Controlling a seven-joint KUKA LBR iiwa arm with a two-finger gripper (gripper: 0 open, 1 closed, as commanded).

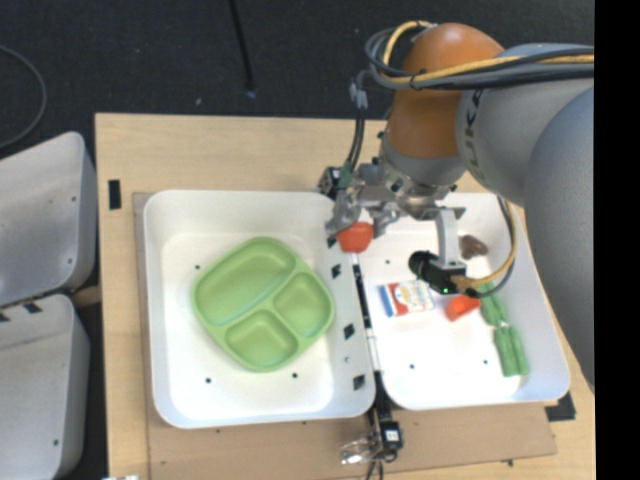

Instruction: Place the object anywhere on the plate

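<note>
— How many bins do we count?
— Two white bins: the left bin (160,298) and the right bin (440,383).
— And in them?
— We see one green plate (262,303), one small carton (405,298), two orange-red pieces (354,236) (461,307) and one green stalk (505,340).

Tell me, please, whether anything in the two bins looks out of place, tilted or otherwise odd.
Nothing looks spilled or damaged. The green plate lies turned at an angle in the left bin, not square to its walls. A small red object sits at the gripper, over the seam between the bins; the other items lie loose in the right bin.
</note>
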